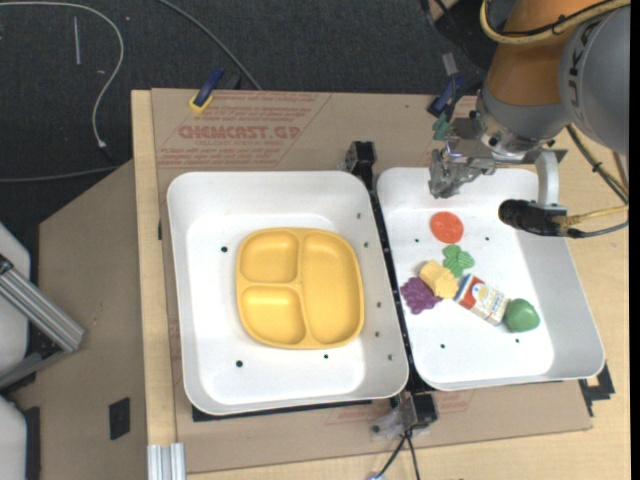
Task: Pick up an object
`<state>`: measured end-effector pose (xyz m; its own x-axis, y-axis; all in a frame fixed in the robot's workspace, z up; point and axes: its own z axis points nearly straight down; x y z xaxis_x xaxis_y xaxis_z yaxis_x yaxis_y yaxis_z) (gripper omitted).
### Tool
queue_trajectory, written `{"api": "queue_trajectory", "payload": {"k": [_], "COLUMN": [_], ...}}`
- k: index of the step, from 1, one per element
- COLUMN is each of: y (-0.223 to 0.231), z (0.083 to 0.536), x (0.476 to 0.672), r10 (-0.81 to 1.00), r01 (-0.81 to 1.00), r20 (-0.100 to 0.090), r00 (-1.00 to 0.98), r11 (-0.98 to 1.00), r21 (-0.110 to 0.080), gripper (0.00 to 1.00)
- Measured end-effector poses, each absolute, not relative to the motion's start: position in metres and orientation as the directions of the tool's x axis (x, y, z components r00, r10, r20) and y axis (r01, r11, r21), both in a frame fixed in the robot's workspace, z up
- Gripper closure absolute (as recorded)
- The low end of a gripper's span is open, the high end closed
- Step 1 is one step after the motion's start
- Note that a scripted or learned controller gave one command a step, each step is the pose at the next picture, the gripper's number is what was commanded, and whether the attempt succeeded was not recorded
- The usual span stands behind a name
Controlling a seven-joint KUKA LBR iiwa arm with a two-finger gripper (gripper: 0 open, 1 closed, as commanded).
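in the camera view, looking down at a slant, two shallow white bins sit side by side on a brown board. the left bin (200, 268) holds a yellow divided plate (300, 288) with three compartments, lying flat near the bin's middle. the right bin (560, 308) holds a small cluster of toy foods: a red-orange round piece (447, 227) nearest the far end, a green leafy piece (459, 260) just below it, a yellow block (436, 277) touching the green one, a purple grape bunch (419, 294) at the cluster's left, a small printed carton (481, 300) lying tilted, and a green round piece (521, 315) touching the carton's lower right end. the arm (545, 48), grey with an orange band, reaches in from the upper right. its gripper (447, 180) hangs over the far end of the right bin, pointing down, above and just beyond the red-orange piece and apart from it. nothing is seen between the fingers, and none of the toys touches them. the fingers look dark and bunched together from this angle, so i cannot tell how far apart they stand. a black cylindrical part (530, 216) with a cable sticks out to the side of the wrist, over the bin's far right area.
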<state>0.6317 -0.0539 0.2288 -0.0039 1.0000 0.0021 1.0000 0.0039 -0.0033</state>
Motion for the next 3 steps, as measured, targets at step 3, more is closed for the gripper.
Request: {"api": "queue_trajectory", "payload": {"k": [3], "y": [0.081], "z": [0.231], "x": [0.605], "r10": [1.0], "r01": [1.0], "r20": [0.003], "r00": [-0.005], "r11": [0.005], "r21": [-0.004], "gripper": [1.0]}}
